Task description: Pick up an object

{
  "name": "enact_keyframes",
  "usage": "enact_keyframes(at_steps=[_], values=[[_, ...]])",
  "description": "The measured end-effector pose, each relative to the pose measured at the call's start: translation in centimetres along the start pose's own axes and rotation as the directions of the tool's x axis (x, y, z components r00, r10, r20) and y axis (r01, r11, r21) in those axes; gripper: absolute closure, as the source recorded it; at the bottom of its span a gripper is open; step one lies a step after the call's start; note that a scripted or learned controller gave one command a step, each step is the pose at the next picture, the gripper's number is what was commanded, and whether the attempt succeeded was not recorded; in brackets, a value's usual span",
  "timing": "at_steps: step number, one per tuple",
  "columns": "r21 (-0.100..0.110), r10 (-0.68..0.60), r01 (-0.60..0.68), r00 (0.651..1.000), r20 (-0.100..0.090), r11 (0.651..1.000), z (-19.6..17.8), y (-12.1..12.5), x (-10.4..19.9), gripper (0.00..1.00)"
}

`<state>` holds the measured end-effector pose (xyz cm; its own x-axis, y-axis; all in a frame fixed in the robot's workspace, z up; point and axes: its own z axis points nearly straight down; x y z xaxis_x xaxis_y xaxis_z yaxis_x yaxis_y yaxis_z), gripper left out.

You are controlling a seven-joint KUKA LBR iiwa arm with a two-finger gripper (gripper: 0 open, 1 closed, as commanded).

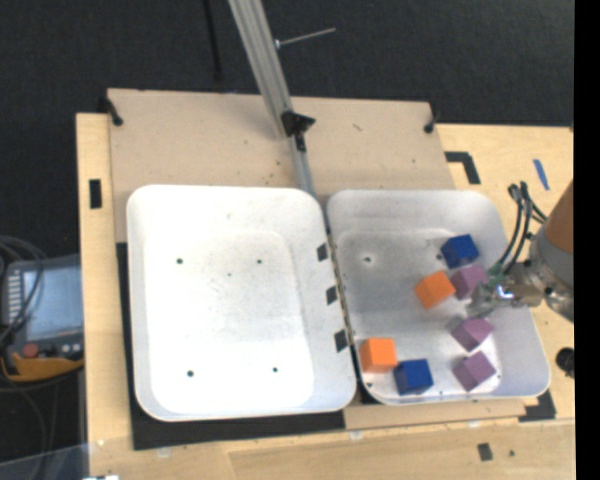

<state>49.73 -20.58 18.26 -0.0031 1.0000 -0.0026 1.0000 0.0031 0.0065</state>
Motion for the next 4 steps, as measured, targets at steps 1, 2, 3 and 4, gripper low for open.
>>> enact_keyframes(at_steps=[1, 2, 3, 4], values=[[-0.002, 0.0, 0.0, 1.0, 0.001, 1.0, -5.4, 0.2, -0.2, 1.0], [0.004, -0.005, 0.005, 1.0, -0.004, 1.0, -5.7, 1.0, 5.9, 1.0], [0.004, -0.006, 0.006, 1.0, -0.004, 1.0, -6.5, 2.8, 10.9, 1.0], [0.004, -0.006, 0.006, 1.0, -0.004, 1.0, -7.2, 3.5, 16.6, 1.0]])
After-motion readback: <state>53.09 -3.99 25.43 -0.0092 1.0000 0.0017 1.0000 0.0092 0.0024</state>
